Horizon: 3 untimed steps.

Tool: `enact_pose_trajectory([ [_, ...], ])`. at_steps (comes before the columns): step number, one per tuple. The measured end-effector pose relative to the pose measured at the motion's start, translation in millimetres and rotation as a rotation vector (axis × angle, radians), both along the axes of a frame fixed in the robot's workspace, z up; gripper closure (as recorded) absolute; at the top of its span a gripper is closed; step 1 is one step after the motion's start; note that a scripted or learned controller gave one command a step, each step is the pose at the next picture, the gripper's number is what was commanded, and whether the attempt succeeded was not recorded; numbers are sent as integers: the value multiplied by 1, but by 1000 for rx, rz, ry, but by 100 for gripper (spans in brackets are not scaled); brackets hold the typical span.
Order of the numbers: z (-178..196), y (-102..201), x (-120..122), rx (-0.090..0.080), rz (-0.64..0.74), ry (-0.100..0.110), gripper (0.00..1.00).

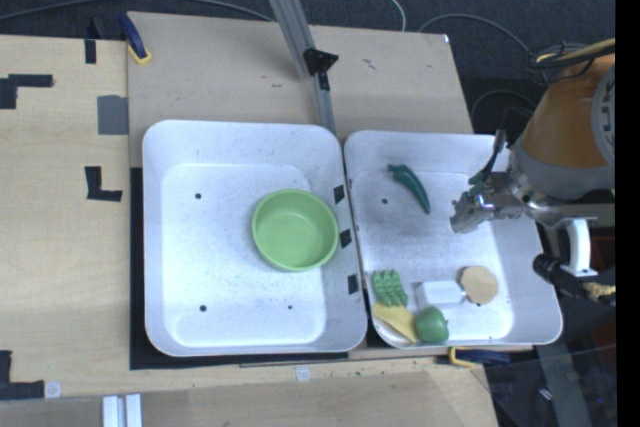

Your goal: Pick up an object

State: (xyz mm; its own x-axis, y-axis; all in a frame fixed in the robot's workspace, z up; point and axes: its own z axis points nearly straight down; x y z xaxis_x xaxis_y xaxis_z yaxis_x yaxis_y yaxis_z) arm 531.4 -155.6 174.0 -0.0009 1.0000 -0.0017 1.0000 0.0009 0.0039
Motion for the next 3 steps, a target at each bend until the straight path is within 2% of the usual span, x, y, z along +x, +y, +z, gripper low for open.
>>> enact_pose_trajectory([
  [1,43,0,1,0,1,1,100],
  [2,35,54,11,3,6,6,100],
  [3,42,117,23,4,7,5,100],
])
